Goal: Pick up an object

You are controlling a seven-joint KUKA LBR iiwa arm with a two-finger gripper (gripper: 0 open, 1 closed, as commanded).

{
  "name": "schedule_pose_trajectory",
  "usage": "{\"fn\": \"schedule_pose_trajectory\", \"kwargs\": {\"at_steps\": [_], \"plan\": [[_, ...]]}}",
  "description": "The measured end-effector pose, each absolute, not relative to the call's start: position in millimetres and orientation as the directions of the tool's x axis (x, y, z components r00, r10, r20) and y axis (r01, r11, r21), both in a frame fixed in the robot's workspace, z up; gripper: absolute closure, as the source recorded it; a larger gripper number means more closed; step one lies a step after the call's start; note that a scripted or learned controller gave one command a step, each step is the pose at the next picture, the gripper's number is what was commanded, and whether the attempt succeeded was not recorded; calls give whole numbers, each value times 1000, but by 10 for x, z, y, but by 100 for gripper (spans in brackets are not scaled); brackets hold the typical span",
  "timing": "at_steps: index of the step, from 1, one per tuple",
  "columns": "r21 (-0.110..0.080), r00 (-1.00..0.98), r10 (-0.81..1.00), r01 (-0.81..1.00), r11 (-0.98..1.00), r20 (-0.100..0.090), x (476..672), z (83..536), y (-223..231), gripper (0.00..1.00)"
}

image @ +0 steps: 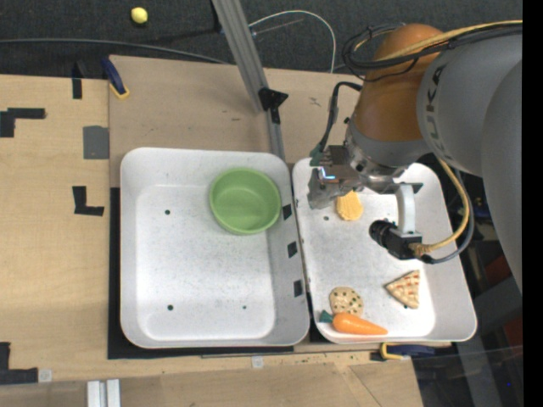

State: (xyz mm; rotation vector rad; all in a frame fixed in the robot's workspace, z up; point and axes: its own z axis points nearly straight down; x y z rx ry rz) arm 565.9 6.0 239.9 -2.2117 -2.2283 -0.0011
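The arm (441, 83) reaches in from 3 o'clock and hangs over the far end of the right bin (450, 312). The gripper (335, 195) sits low there; whether its jaws are wide or narrow cannot be told. A yellow piece (349, 207) lies just beside it at 4 o'clock. Near the bin's 6 o'clock edge lie a cookie (344, 299), a carrot (360, 325) and a pizza slice (405, 289). A green bowl (245, 199) rests in the left bin (153, 253), toward 1 o'clock.
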Motion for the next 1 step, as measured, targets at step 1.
{"fn": "schedule_pose_trajectory", "kwargs": {"at_steps": [1], "plan": [[-3,-7,1000,1000,7,2,5540,2368,622,100]]}}
